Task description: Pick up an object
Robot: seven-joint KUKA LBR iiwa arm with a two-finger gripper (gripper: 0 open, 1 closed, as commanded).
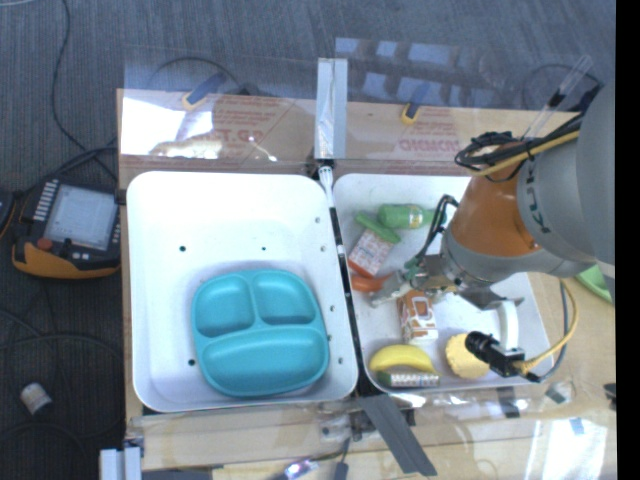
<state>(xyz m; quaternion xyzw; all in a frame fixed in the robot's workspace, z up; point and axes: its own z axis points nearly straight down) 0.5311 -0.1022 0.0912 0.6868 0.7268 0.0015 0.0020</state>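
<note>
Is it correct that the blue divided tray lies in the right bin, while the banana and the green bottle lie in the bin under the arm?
Not quite. The camera view shows the blue divided tray in the left bin, not the right one. The rest holds: the banana and the green bottle lie in the right bin, under the arm.

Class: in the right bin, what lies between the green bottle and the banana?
In the camera view, a small brown packet lies between the green bottle and the banana.
</note>
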